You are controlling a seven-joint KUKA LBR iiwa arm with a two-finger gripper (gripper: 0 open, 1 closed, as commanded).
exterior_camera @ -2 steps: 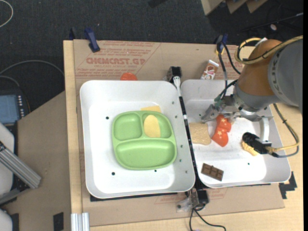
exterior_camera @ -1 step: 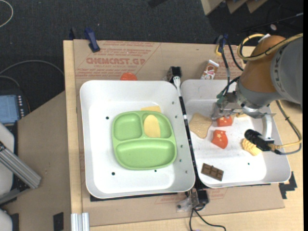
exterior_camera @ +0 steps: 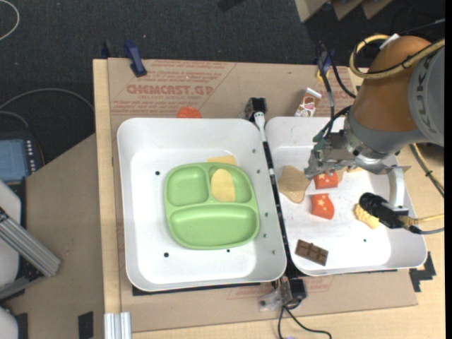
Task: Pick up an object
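Hovering over a red block [exterior_camera: 326, 181], hand [exterior_camera: 321, 163] — grip unclear — tan wedge [exterior_camera: 293, 183] just beside, chocolate bar [exterior_camera: 311, 251] apart

- gripper [exterior_camera: 321, 167] hangs low over the right bin [exterior_camera: 353, 249], right above a red block [exterior_camera: 326, 182]
- second red block [exterior_camera: 322, 206] just in front of it
- tan wedge [exterior_camera: 292, 183] near the bin's left wall, brown chocolate bar [exterior_camera: 311, 251] near the front edge, yellow piece [exterior_camera: 366, 219] further right
- left bin [exterior_camera: 141, 189] holds a green divided plate [exterior_camera: 212, 224], yellow slice [exterior_camera: 223, 186] in its top right compartment
- small carton [exterior_camera: 307, 104] on the bench behind the right bin
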